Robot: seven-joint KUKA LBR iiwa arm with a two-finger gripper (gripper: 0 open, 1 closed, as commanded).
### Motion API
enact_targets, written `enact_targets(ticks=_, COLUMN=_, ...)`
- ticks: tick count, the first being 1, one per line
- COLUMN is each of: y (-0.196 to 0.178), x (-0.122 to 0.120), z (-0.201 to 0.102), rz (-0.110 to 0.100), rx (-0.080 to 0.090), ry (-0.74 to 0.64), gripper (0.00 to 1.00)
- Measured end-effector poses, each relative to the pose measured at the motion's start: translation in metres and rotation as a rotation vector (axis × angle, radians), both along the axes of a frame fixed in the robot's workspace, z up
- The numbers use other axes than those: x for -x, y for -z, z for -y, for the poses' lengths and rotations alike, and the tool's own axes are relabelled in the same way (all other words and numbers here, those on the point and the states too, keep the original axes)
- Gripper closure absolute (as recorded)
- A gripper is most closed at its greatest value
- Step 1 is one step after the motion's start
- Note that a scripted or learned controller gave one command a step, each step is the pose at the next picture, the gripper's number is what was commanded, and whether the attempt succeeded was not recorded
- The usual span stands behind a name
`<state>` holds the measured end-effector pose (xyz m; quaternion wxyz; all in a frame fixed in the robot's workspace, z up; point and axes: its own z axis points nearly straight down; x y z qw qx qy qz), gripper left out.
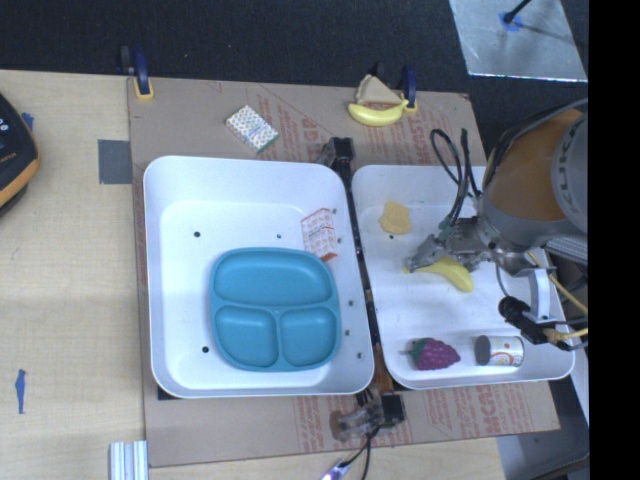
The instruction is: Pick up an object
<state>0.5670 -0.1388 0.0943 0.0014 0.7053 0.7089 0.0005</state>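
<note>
White plastic bins, pick in progress at the right one.
Left bin (160, 268): blue three-compartment plastic tray (274, 306), small red-printed packet (318, 232). Right bin (400, 368): pale yellow chip (395, 218), yellow toy banana (452, 274) under the end effector (440, 255), jaw state unreadable; purple grape bunch (432, 354). Best descent: centred, straddling the banana's width.

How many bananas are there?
2. One banana lies outside the bins on the cardboard at the back; another banana lies in the right bin, partly hidden beside the gripper.
</note>
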Motion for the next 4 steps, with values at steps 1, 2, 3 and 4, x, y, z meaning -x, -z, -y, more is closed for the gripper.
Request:
enact_targets(ticks=1, y=-0.011, x=0.000, z=0.001, rz=-0.001, rx=0.001, ry=-0.003, gripper=1.00)
enact_targets(ticks=2, y=-0.011, x=0.000, z=0.001, rz=-0.001, rx=0.001, ry=-0.003, gripper=0.00)
enact_targets(ticks=3, y=0.003, x=0.026, z=-0.010, rz=-0.007, rx=-0.001, ry=0.001, gripper=0.00)
enact_targets(ticks=4, y=-0.007, x=0.026, z=-0.009, rz=-0.009, rx=0.000, ry=-0.002, gripper=1.00)
